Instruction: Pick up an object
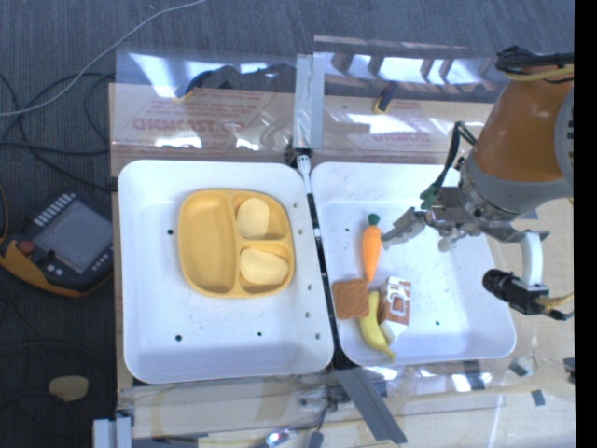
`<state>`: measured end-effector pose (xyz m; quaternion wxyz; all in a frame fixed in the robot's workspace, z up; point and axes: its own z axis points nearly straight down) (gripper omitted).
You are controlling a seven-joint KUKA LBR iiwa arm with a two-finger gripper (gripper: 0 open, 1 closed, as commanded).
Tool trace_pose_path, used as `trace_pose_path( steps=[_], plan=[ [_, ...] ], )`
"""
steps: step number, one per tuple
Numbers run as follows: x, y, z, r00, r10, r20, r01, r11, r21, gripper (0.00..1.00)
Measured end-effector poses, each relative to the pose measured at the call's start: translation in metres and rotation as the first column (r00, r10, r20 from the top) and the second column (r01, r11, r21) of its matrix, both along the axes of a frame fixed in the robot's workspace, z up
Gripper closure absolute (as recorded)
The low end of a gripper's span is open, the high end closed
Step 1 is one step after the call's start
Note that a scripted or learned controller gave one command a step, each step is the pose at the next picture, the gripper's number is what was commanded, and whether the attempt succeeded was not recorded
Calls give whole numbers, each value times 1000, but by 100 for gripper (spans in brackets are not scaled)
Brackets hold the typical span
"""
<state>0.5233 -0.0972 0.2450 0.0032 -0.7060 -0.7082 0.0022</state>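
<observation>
Two white bins sit side by side on the worktop over dark grey carpet; the pincer hangs spread open, holding nothing, above the right bin.

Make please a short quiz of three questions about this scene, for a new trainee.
1. True or false: the yellow tray lies in the left bin.
2. Which thing touches the banana? A) the carrot B) the brown slice C) the yellow tray
3. Fill in: the carrot has a ___ top.

Key: 1 true. 2 B, the brown slice. 3 green. All loose food lies in the right bin, and the gripper is above that bin.
</observation>
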Motion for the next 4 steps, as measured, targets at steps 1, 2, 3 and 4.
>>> trace_pose_path(
  steps=[1, 2, 3, 4],
  plan=[
    [47, 3, -126, 1000, -1, -1, 1, 1000, 0, 0],
    [69, -14, -157, 999, 39, 12, -39, 999, -3, 0],
    [69, -13, -148, 999, 39, 10, -39, 999, -1, 100],
    [59, 44, -24, 986, 168, 2, -168, 986, 0, 100]
  ],
)
